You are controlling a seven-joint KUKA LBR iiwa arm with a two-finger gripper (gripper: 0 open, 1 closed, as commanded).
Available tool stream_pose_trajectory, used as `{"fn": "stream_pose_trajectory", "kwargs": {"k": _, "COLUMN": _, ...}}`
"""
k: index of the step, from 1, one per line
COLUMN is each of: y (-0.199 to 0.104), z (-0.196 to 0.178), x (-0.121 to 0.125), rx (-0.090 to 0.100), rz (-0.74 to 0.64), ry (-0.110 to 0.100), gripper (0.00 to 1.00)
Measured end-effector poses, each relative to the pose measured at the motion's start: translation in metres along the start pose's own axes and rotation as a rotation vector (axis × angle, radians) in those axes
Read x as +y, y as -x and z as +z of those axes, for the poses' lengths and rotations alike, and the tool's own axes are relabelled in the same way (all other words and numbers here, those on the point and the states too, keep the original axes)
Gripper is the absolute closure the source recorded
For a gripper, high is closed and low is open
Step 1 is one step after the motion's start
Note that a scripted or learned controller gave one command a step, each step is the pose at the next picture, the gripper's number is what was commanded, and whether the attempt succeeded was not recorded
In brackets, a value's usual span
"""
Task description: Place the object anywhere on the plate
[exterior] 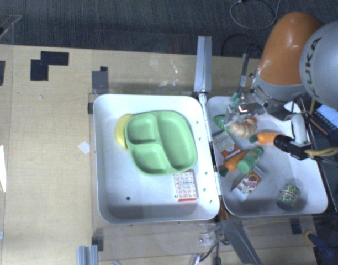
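A green divided plate point(159, 141) lies in the left bin point(108, 197), partly over a yellow item point(121, 131). In the right bin point(315, 200) lies a heap of small things: a beige bread-like piece point(242, 128), an orange carrot point(267, 137), a second carrot point(233, 162), a green bottle point(250, 159), a small packet point(226, 145) and a red-and-white carton point(248, 184). My gripper point(243, 108) hangs low over the back of the right bin, directly above the beige piece. The wrist hides the fingertips.
A printed card point(185, 186) lies on the left bin's floor, just in front of the plate. A green-labelled can point(289, 195) stands at the right bin's front right. A metal divider post point(202, 65) rises between the bins at the back. Black cables point(301, 148) cross the right bin.
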State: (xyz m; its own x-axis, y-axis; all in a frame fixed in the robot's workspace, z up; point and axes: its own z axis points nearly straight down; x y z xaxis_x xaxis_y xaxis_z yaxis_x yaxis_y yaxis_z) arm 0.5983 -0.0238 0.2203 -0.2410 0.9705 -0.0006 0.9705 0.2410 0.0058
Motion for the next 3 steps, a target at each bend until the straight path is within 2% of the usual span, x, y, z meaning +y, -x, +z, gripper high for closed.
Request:
{"fn": "stream_pose_trajectory", "kwargs": {"k": 1, "y": -0.035, "z": -0.008, "x": 0.028, "rx": 0.0, "rz": 0.026, "ry": 0.001, "gripper": 1.0}}
{"fn": "stream_pose_trajectory", "kwargs": {"k": 2, "y": -0.09, "z": 0.011, "x": 0.083, "rx": 0.0, "rz": -0.104, "ry": 0.0, "gripper": 1.0}}
{"fn": "stream_pose_trajectory", "kwargs": {"k": 3, "y": -0.09, "z": 0.011, "x": 0.083, "rx": 0.0, "rz": -0.104, "ry": 0.001, "gripper": 0.0}}
